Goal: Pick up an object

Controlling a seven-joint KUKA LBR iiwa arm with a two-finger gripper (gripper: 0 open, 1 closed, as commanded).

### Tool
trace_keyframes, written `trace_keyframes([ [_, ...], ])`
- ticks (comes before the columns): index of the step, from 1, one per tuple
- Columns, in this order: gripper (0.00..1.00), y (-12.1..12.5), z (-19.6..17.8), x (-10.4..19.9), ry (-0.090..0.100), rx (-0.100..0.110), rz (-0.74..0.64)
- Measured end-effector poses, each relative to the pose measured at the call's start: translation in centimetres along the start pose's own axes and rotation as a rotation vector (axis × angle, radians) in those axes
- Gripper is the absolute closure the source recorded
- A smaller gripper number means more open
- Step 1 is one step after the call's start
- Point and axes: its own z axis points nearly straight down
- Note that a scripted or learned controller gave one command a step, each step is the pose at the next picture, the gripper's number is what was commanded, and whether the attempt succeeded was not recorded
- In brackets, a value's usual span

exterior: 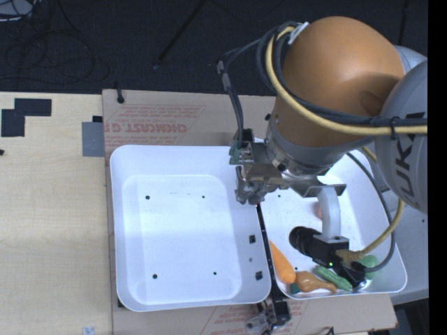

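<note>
Orange carrot-shaped toy lies near-left in the right bin, beside tan and green pieces. It is probably light, stiff and slick, best gripped across its thick middle. The hand hangs over the bins' divider; I cannot tell its opening.

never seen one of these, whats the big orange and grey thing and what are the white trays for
The big grey and orange shape is a robot arm, reaching in from the right of the picture. The one camera is fixed above the bench and looks down at a slant. At the arm's end is its gripper, a small claw for picking things up, hanging over the edge where two shallow white bins meet: a left bin and a right bin. Near the front of the right bin lie a carrot-like orange piece, a tan lump and a green thing. I can't see the gripper holding anything.
</note>
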Motion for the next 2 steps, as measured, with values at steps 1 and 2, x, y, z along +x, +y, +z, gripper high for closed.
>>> trace_keyframes([
  [1,1.00,0.0,2.6,5.1,0.002,0.001,0.002],
  [2,1.00,3.6,11.0,2.6,-0.003,0.006,0.010],
])
